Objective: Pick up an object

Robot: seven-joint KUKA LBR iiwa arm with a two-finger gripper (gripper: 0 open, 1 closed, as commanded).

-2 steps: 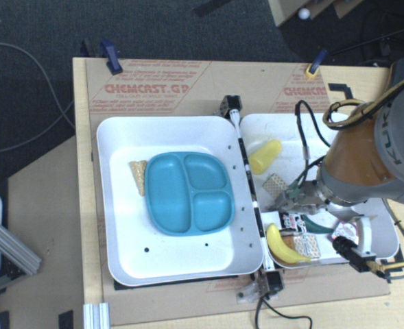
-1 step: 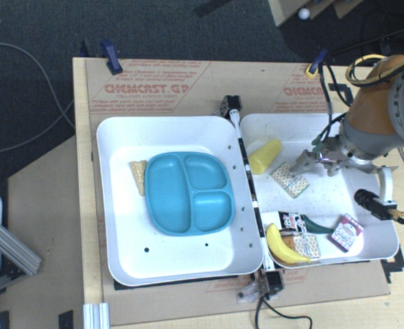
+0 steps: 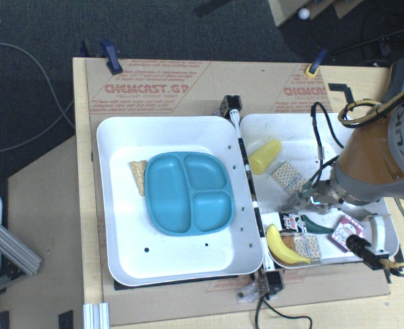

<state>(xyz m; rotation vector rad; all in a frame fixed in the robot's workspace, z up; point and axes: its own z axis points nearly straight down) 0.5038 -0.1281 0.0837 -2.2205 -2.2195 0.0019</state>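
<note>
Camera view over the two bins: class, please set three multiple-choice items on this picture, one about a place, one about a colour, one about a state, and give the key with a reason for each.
1. Where does the banana lie?
A. in the left bin
B. at the near left corner of the right bin
C. on the bench outside both bins

2. What colour is the divided plate in the left bin?
A. red
B. white
C. blue

3. How does the yellow cup sit?
A. on its side
B. stacked on the plate
C. held up in the pincer

Key: 1 B, the banana rests by the right bin's front left corner. 2 C, the three-compartment plate is blue against the white bin. 3 A, the cup lies tipped over on the bin floor, apart from the arm.
</note>
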